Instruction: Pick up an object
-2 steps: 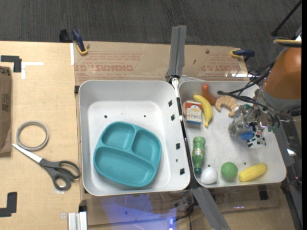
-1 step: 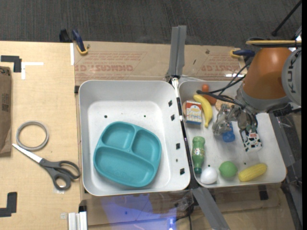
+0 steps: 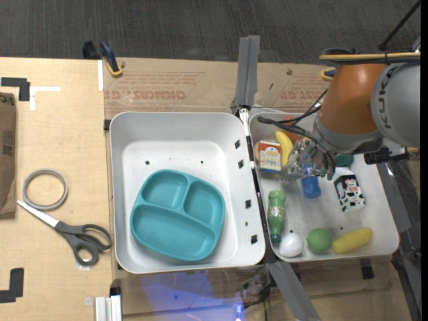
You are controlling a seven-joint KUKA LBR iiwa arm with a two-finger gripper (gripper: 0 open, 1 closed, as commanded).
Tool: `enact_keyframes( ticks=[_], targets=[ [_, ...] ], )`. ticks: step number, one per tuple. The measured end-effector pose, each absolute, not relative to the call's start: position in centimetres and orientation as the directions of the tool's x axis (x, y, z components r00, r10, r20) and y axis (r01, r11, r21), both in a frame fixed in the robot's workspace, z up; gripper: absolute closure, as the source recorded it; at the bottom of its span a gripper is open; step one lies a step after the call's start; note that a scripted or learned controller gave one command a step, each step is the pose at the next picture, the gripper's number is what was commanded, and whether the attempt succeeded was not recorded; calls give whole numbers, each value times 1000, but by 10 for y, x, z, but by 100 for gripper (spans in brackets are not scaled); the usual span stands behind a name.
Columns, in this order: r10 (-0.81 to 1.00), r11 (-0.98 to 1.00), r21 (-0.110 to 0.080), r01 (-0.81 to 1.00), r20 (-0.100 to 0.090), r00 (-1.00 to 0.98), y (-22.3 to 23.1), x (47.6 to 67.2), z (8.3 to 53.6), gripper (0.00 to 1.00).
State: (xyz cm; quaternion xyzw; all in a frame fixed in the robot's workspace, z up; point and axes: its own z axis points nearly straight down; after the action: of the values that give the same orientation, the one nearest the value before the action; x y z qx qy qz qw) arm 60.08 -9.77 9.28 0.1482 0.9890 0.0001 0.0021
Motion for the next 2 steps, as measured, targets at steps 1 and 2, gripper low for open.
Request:
enact_keyframes(
  ticks=[1,2],
  targets=[
    [351,936,0,351,-1,-936,-116,543,92,0],
    [452,892,1,452,-4,-892,-95,609,109,0]
  ],
)
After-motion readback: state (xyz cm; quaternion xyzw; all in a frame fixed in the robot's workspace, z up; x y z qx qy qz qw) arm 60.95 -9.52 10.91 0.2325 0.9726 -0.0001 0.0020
